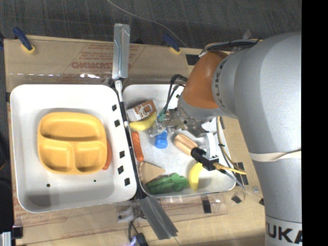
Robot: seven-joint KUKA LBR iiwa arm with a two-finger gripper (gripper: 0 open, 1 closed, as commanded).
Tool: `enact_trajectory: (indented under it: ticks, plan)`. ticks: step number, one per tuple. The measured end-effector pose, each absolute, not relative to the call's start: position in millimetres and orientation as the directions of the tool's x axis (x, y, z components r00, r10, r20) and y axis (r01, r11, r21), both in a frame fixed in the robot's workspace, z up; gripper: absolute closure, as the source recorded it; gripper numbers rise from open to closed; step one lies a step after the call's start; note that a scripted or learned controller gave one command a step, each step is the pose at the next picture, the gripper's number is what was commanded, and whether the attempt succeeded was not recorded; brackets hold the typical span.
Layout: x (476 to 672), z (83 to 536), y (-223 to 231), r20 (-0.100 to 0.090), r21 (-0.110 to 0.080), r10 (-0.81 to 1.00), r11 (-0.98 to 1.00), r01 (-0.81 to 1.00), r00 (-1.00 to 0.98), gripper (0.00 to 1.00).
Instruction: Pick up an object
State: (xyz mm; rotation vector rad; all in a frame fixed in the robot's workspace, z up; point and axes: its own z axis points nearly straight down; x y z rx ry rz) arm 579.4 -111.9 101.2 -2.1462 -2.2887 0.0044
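Yellow tray, blue cup, green toy (bins white).

Right bin: crowded by banana, blue cup, green toy, arm. Left bin: centre occupied by yellow divided tray; margins left open.

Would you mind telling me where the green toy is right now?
The green toy lies in the right bin near its front edge, just left of a yellow banana-like piece and below the blue object.
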Motion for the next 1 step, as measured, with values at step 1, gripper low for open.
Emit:
enact_trajectory:
  ticks: [1]
  plan:
    - [614.7, 195.9, -64.2, 0.002, 0.006, 1.000, 0.015, 1.000, -0.015, 1.00]
